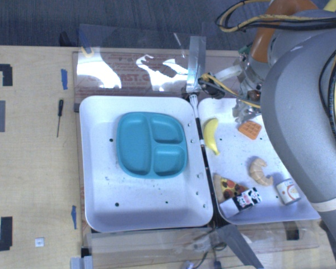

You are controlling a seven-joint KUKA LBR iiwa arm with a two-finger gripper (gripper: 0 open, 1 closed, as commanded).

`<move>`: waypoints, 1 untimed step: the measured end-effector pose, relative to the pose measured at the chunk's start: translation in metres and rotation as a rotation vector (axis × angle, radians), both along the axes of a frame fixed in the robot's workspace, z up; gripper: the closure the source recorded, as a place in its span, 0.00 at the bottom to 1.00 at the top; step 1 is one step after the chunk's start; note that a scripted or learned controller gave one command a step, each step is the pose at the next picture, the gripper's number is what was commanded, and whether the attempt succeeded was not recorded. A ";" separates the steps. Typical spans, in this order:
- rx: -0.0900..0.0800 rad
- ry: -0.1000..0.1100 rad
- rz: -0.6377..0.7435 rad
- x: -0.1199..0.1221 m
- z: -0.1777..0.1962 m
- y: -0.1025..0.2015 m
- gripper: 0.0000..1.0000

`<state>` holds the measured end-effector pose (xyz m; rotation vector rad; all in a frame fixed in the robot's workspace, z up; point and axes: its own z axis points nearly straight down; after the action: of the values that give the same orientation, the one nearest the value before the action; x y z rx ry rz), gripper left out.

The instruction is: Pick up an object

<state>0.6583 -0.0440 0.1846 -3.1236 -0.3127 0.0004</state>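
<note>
The orange waffle-like piece (250, 129) lies in the upper part of the right bin (229, 142), and the gripper (247, 110) hangs just above it, at its upper edge, so this seems the object chosen for the pick. Whether the fingers are spread or closed I cannot tell, because the wrist metal and cables cover them, and nothing can be seen held between them. To do this step well, I think the gripper should come straight down with the piece centred between the fingers, since it is flat and low (a shallow grasp would probably slip off it). The banana (211, 135) lies near on the left, by the wall between the bins, so the descent should stay away from it. Lower in the same bin are a croissant-shaped thing (261, 171), a small white cup (287, 191), a black-and-white box (247, 198) and a dark packet (226, 185). The left bin (95, 150) holds a blue divided plate (151, 144). The large grey arm (308, 122) hides the right side of the right bin, so what lies there is unknown.
</note>
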 end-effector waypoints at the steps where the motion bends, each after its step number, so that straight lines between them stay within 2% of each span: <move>1: 0.000 -0.003 0.001 -0.001 0.021 0.002 1.00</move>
<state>0.6568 -0.0418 0.2054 -3.1241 -0.3140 -0.0038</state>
